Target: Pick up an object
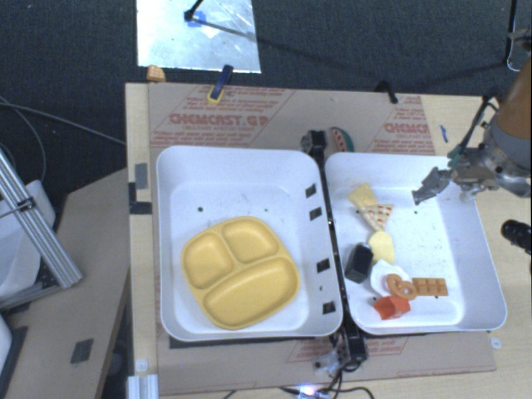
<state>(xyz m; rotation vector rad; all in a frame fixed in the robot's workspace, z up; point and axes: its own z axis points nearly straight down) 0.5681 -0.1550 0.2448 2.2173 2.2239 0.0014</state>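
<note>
Several toy foods lie in the right bin [474,248]: a yellow wedge [362,196], a pizza slice [378,216], a pale yellow piece [381,246], a black block [360,263], a pretzel on a white disc [401,286], a brown waffle [431,287] and a red piece [391,307]. My gripper [442,184] hangs over the bin's upper right part, to the right of the wedge and apart from all the items. I see nothing held in it.
The left bin [241,173] holds a yellow divided plate [239,270]. A black divider [331,239] runs between the bins. Beyond the bins sit a small blue and yellow tool [220,84] and a shiny sheet [198,22].
</note>
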